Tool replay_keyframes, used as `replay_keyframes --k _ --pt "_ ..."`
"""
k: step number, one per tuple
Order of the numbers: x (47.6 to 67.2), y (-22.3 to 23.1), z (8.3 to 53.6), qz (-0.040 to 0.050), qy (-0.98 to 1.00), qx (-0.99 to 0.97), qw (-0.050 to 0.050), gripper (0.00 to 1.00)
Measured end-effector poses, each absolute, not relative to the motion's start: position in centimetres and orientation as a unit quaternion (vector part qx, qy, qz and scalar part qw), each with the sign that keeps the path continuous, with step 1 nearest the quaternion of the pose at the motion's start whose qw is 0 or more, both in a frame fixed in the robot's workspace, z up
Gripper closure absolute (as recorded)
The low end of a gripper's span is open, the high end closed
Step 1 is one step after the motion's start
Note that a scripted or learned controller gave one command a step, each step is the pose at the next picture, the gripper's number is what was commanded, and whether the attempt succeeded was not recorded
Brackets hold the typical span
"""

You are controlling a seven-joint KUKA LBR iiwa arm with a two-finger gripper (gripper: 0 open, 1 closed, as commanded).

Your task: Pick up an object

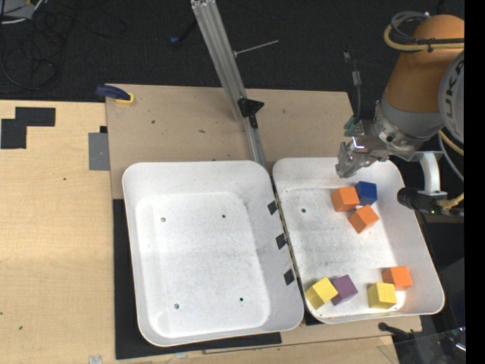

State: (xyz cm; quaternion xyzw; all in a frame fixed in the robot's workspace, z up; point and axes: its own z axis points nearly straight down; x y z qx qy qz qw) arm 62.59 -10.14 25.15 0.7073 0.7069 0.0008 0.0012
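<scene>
The right bin [326,226] holds several small blocks. Near its far edge lie an orange block [345,198], a blue block [367,192] and a second orange block [364,218]. Along the near edge sit a yellow block [322,291], a purple block [344,287], another yellow block [381,295] and an orange block [398,277]. My gripper [350,161] hangs over the bin's far edge, just above and behind the orange and blue blocks. Nothing shows between its fingers.
The left bin [151,196] stands beside the right one, joined by black clips [280,241]. A slanted aluminium rail [227,67] rises behind the bins. A blue and yellow clamp [115,93] sits at the bench's far left corner.
</scene>
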Motion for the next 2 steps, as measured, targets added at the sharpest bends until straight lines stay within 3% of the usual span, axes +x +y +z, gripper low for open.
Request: replay_keyframes --k 1,2 --pt "63.8 -5.0 23.9 -0.0002 0.708 0.706 -0.001 1.0" --pt "63.6 0.9 24.3 0.0 0.709 0.705 -0.002 1.0"
